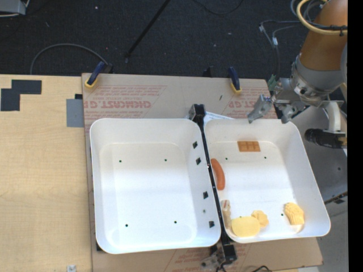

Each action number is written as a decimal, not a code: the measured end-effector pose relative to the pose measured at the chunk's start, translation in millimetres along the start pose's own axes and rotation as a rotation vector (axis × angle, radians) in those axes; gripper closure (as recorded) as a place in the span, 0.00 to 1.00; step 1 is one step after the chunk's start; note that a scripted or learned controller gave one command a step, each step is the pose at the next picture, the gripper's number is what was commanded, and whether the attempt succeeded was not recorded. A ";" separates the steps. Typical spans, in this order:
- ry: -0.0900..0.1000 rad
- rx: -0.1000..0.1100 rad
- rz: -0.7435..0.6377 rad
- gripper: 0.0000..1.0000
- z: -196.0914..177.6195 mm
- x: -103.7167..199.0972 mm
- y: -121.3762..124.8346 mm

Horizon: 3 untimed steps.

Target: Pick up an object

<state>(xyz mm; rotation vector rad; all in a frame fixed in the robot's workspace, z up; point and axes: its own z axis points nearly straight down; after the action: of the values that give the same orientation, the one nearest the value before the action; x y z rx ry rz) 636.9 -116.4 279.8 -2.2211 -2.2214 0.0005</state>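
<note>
1. A dark floor with loose cables lies behind the desk, whose pale wood top carries a cardboard sheet held by two blue-and-yellow clamps.
2. Two shallow white bins sit side by side on that sheet; the right bin serves as the landmark here, and the left bin touches its left wall.
3. Inside the right bin, a small brown waffle-like square lies near the far wall.
4. A red-orange sausage-shaped piece lies against the bin's left wall.
5. Along the bin's near wall lie a pale yellow chunk, a small orange-yellow lump touching it, and a corn-like yellow piece towards the near right corner.
6. The gripper hangs above the bin's far right corner, its two fingers spread apart with nothing between them.
</note>
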 end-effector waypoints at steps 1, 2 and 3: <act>0.001 0.004 0.000 0.00 44.0 21.4 6.3; 0.001 0.007 0.000 0.00 133.4 19.7 5.1; 0.000 0.000 0.000 0.00 128.6 19.4 6.8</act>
<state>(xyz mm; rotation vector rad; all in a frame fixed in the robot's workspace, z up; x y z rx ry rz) 643.7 -97.0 151.3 -2.2213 -2.2212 0.0004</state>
